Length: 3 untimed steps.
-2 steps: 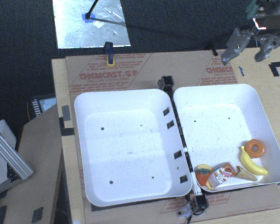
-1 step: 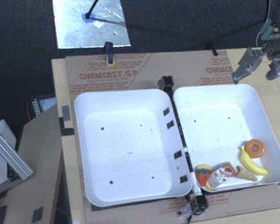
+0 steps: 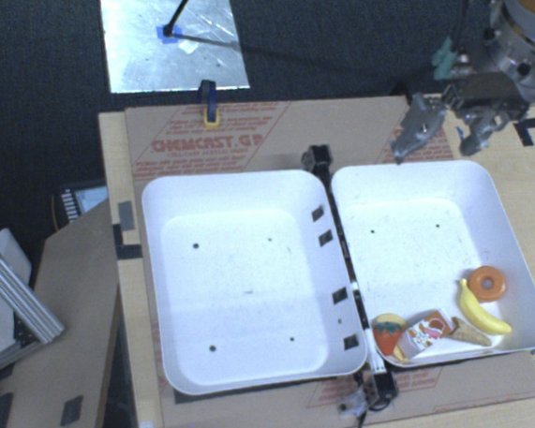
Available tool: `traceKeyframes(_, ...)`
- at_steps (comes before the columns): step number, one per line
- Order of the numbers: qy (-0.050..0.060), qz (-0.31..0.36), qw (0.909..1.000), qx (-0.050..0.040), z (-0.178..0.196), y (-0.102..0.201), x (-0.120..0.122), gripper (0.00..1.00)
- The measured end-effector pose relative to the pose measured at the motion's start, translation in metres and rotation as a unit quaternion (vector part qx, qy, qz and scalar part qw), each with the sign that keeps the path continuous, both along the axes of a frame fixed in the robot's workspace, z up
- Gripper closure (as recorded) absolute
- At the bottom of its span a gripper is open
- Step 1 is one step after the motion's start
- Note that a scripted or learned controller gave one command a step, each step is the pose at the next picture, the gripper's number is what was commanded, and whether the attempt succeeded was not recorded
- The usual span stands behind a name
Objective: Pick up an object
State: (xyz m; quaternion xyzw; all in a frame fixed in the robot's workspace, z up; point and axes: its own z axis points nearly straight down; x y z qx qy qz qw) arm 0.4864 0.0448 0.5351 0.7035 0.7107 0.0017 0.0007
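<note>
Right bin [image 3: 492, 198] w/ banana [image 3: 481, 310] in near corner; gripper [image 3: 448, 133] spread, above far rim.

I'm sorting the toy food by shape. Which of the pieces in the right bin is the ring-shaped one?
The orange doughnut, lying by the right wall of the right bin. It alone has a hole through its middle; the yellow banana just below it is a solid curve.

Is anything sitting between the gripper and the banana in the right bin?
Nothing visible does. The gripper hangs open above the right bin's far edge, and bare bin floor runs from there to the banana near the front corner. The orange ring touches it.
</note>
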Motion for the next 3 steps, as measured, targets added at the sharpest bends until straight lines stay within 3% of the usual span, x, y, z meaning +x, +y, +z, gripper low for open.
traceKeyframes(3,0.001,-0.001,1.0,0.0007,0.0,0.186,0.0,0.0)
